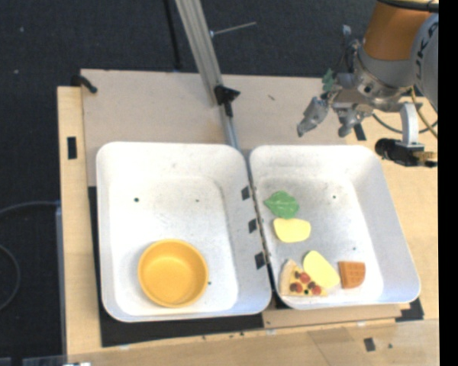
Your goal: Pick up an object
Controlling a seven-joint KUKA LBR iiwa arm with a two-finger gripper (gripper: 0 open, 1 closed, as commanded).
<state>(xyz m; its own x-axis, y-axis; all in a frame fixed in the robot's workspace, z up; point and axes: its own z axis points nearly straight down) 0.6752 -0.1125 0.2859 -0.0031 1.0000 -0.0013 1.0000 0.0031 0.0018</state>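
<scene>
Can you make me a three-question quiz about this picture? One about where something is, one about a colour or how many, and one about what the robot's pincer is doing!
1. Where is the bowl?
A. left bin
B. right bin
C. on the bench

2. What colour is the leaf toy?
A. red
B. green
C. blue

3. What is the pincer doing?
A. gripping the bowl
B. pressing into the left bin
C. hanging over the bench behind the right bin, holding nothing

Answers:
1 A, the bowl sits in the left bin's front part.
2 B, the leaf is green.
3 C, nothing is between its fingers.
</scene>
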